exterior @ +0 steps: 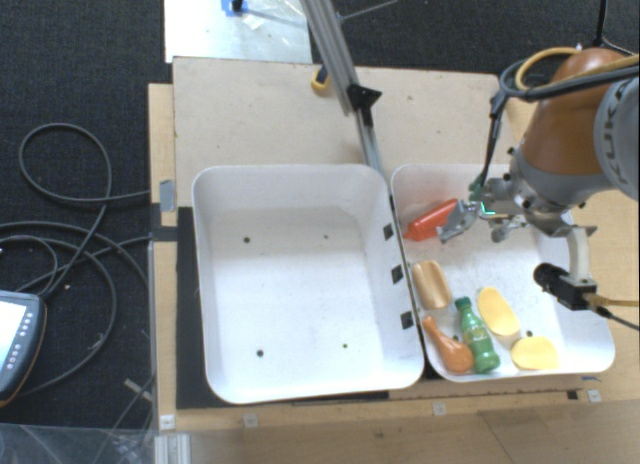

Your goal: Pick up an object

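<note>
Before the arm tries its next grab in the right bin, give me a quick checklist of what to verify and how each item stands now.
1. Gripper over the right white bin: ok.
2. Long red-orange carrot-shaped object beside the gripper: ok.
3. Carrot-shaped object between the fingers: cannot tell.
4. Fingers open or shut: cannot tell.
5. Green plastic bottle apart from the gripper: ok.
6. Tan bread-roll-shaped object lying apart from the carrot-shaped object: ok.

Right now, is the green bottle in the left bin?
No, the green bottle lies in the right bin, among the other items.
</note>
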You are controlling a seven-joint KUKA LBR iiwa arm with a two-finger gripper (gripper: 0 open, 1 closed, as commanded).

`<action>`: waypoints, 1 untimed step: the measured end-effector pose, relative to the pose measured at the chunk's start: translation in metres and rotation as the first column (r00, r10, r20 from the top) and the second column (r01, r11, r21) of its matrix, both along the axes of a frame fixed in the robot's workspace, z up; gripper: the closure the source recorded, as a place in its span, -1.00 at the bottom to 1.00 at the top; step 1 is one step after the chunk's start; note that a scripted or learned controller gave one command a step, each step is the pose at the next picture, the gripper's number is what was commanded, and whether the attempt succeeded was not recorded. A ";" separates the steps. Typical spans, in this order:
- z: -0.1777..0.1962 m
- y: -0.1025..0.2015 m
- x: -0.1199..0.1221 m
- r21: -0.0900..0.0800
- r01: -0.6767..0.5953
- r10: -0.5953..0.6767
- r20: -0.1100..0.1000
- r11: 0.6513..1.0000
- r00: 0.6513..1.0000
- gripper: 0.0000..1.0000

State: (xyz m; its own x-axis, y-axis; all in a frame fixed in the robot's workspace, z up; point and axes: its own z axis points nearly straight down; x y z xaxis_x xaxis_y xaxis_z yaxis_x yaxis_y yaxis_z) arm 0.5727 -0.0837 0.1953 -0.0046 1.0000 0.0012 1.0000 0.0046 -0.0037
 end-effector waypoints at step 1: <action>0.002 0.000 0.001 0.000 0.002 -0.002 0.005 1.000 1.000 -1.00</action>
State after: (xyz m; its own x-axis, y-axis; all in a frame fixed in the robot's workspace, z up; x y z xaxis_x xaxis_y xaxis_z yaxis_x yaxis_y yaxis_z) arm 0.5737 -0.0840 0.1976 -0.0024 1.0000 0.0008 1.0000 0.0024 0.0010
